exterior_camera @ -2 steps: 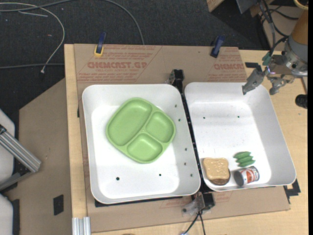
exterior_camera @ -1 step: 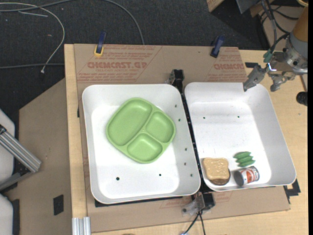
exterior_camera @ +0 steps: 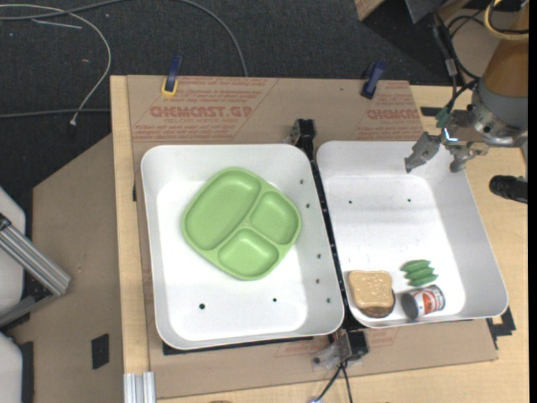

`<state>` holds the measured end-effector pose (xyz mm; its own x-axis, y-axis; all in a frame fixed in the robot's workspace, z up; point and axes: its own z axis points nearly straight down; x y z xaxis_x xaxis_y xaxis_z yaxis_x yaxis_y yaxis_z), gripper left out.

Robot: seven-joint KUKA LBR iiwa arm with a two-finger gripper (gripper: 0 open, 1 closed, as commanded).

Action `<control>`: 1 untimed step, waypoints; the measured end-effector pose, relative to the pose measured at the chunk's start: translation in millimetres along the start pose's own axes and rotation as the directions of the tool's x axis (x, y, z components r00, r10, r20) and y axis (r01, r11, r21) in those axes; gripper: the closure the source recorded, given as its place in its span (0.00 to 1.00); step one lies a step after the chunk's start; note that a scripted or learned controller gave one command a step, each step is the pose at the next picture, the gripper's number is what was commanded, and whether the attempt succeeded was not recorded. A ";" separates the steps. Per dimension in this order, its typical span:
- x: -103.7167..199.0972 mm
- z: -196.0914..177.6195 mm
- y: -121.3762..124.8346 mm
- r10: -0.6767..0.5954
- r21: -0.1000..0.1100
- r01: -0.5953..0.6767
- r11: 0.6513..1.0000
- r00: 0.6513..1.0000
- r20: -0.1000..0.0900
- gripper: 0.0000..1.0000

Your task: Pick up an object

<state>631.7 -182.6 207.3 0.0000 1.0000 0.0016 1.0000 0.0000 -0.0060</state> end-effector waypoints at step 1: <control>4.1 60.1 6.2 -0.002 -0.001 0.002 1.000 1.000 0.000 0.00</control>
<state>637.6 -178.4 147.2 -0.0020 1.0000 0.0018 1.0000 0.0021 -0.0052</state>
